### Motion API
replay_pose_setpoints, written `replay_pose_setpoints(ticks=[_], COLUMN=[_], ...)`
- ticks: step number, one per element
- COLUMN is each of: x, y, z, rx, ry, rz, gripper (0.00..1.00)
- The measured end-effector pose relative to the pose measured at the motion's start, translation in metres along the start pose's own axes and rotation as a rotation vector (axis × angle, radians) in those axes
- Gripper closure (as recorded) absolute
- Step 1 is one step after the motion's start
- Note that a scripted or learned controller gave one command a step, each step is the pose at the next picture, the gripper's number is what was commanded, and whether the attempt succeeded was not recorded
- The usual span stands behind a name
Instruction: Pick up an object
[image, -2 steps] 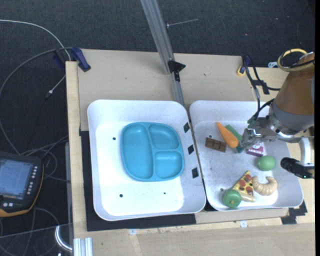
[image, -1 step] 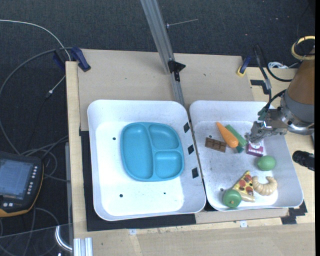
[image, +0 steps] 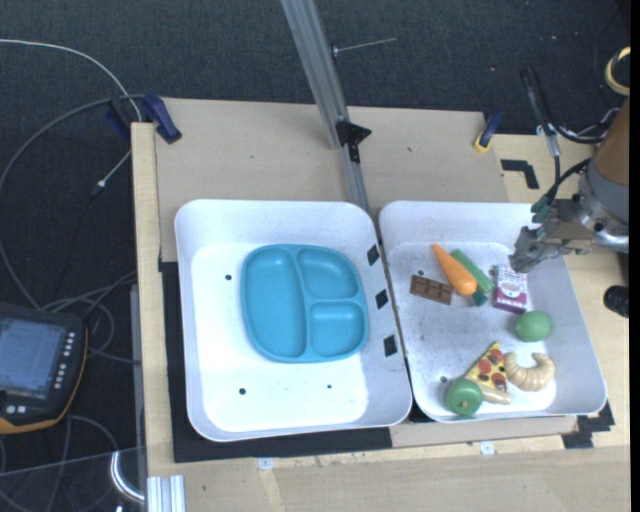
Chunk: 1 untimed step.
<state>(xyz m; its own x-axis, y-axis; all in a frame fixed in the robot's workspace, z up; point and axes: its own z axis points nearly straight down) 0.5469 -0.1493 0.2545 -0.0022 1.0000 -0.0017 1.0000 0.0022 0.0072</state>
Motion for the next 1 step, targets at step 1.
replay_pose_setpoints(ticks=[1], x=[0.0463], y=[0.005], z=[0.0098], rx=[0.009], ry=[0.005], rz=[-0.003], gripper=[1.0])
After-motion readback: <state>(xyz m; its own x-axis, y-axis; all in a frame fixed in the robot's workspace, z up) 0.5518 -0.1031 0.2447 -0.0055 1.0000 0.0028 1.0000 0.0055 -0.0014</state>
